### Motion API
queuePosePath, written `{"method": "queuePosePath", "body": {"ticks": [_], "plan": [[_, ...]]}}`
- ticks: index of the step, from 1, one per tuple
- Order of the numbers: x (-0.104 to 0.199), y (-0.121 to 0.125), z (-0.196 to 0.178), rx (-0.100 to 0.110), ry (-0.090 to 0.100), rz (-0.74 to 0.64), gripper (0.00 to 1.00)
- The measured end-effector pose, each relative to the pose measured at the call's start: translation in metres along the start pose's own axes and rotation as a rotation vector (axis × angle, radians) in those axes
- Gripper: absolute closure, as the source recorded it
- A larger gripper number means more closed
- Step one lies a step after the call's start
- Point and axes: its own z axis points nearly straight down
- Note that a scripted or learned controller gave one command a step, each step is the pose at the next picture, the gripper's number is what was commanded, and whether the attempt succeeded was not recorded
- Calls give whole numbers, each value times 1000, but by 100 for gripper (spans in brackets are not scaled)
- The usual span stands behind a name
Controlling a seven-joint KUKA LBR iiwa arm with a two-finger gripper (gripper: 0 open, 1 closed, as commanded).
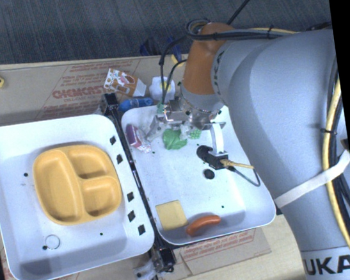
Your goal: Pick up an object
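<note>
The right bin (174, 181) has bare floor at its centre and toward 8 o'clock, wide enough to come straight down. The grey arm (283, 127) bulks over it from 12 to 4 o'clock. A green lump (175, 139) sits at 12, a maroon packet (134, 137) against the wall at 10, and a yellow block (171, 214) and an orange sausage-shaped thing (203, 224) at 6. In the left bin (93, 245), a yellow divided tray (77, 182) takes the middle, with a clear strip along 6 o'clock.
</note>
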Motion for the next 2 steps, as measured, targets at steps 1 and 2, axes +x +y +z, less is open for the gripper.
{"method": "queuePosePath", "body": {"ticks": [1, 2], "plan": [[1, 0, -11, 1, 0, -5, 100], [1, 0, -10, 2, 0, -6, 0]]}}
